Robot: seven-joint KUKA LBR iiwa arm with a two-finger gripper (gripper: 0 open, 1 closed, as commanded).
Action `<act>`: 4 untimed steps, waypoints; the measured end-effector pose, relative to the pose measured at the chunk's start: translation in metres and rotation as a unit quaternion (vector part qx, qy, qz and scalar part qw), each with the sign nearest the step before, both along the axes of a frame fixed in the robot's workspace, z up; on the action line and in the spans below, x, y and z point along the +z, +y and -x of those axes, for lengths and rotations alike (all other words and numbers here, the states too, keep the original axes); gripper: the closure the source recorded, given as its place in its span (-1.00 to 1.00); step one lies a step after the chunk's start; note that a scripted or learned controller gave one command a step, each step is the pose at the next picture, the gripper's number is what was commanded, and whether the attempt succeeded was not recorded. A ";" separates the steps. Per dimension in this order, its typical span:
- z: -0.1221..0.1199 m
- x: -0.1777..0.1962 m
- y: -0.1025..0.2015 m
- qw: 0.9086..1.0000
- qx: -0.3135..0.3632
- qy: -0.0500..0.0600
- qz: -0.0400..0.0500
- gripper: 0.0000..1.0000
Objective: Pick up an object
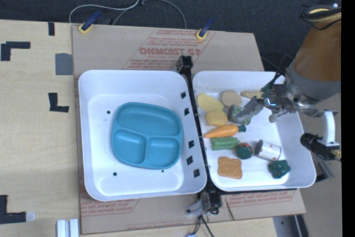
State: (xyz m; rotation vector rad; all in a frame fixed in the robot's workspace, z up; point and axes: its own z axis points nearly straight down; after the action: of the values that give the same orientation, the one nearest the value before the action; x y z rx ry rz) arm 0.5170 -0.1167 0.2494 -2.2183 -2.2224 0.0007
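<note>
Carrot (pixel 222 131) looks light, hard and kinda slick; best pinched mid-body. Gripper (pixel 239 115) state can't be made out tbh.

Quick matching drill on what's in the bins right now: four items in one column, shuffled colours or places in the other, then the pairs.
Things:
1. divided plate
2. carrot
3. broccoli piece
4. bread slice

Descriptions:
A. dark green, right bin's near right corner
B. blue, alone in the left bin
C. tan-orange, right bin's near edge
D. orange, lying across the right bin's left half

Pairs: 1-B, 2-D, 3-A, 4-C
</note>
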 end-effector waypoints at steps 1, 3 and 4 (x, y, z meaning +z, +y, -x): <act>-0.047 -0.153 0.007 1.000 0.001 0.004 0.000 -1.00; -0.125 -0.167 0.015 1.000 -0.007 0.027 0.000 -1.00; -0.129 -0.156 0.016 1.000 -0.004 0.014 0.003 1.00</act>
State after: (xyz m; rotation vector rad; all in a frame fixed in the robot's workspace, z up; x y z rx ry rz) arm 0.6457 -0.1012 0.0931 -2.2157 -2.2021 0.0378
